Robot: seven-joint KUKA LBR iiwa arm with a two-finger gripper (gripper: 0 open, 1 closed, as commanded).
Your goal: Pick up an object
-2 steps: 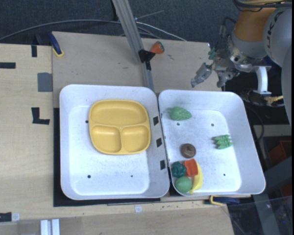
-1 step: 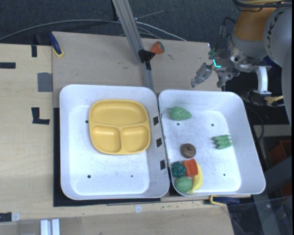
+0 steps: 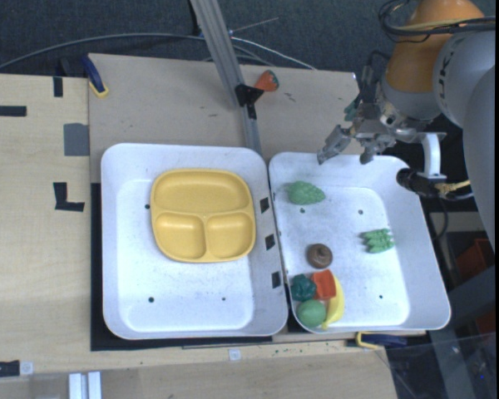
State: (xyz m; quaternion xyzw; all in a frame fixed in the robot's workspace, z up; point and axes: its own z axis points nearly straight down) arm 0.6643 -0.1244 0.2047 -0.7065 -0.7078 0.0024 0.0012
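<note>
The wooden bench (image 3: pixel 33 248) carries my two white bins, the left bin (image 3: pixel 125 306) holding a yellow divided tray (image 3: pixel 204 214). In the right bin's (image 3: pixel 416 298) near corner huddle a green ball (image 3: pixel 311 312), banana (image 3: pixel 336 306), orange block (image 3: pixel 324 284) and teal piece (image 3: pixel 303 287); beyond lie a brown disc (image 3: pixel 319 255), a green ridged toy (image 3: pixel 377 239) and a leafy green piece (image 3: pixel 304 193). My gripper (image 3: pixel 350 150) hangs over the far rim, fingers spread and holding nothing.
</note>
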